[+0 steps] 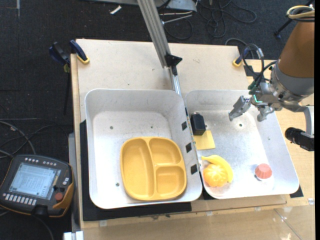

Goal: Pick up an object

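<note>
Bench, seen from above at a slant: two shallow white bins side by side.

Left bin (100, 109): held one yellow divided plate (152, 168) with three compartments, lying flat toward the near edge. Nothing lay in its compartments.

Right bin (280, 149): held four items. A small black block (198, 123) sat against the dividing wall, with a flat yellow square, likely a sponge or card (206, 140), just beside it on the near side. An orange, round fruit-like piece (215, 176) rested in the near-left corner, touching a yellow banana-like piece (220, 161) that curved over its top. A small pink-red object (263, 172), too small to identify, stood well apart toward the near-right corner.

Arm: entered from the right, orange band visible above the wrist. The gripper (251, 109) hung over the far part of the right bin with its two fingers spread wide and nothing between them. It stood apart from every item, above bare bin floor.

Step in hand, as judged: approach, no target yet engaged. The pink-red object looked the cleanest choice, since it stood alone with room for a finger on each side. The orange piece and banana touched each other and crowded the bin wall, so a descent there risked a finger landing on one or striking the rim. To do well, the gripper needed to centre squarely above the chosen item, keep its fingers wide until low, then close.
</note>
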`<state>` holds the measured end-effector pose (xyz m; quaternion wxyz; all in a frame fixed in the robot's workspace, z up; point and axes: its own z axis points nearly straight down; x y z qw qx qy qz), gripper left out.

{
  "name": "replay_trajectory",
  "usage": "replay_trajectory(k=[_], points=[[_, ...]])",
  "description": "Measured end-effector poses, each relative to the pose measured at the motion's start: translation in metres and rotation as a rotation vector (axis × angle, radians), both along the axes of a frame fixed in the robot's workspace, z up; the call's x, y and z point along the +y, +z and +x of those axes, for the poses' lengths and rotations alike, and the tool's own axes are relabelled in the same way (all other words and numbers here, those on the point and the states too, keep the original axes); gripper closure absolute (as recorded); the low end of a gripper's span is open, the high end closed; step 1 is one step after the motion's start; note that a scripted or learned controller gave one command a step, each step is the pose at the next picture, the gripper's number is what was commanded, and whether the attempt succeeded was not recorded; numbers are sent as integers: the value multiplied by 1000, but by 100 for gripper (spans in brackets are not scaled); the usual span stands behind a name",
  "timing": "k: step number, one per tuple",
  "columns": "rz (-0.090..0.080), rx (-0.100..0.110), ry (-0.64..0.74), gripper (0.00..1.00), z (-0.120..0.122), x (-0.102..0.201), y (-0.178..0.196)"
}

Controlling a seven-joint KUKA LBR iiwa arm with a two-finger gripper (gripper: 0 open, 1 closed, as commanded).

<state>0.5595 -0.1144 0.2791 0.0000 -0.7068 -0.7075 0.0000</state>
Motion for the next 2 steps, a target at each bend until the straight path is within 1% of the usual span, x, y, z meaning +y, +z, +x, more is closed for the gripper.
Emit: replay_trajectory(k=[1, 2], points=[[0, 6, -2, 0, -6, -9, -56], [0, 5, -1, 0, 3, -9, -105]])
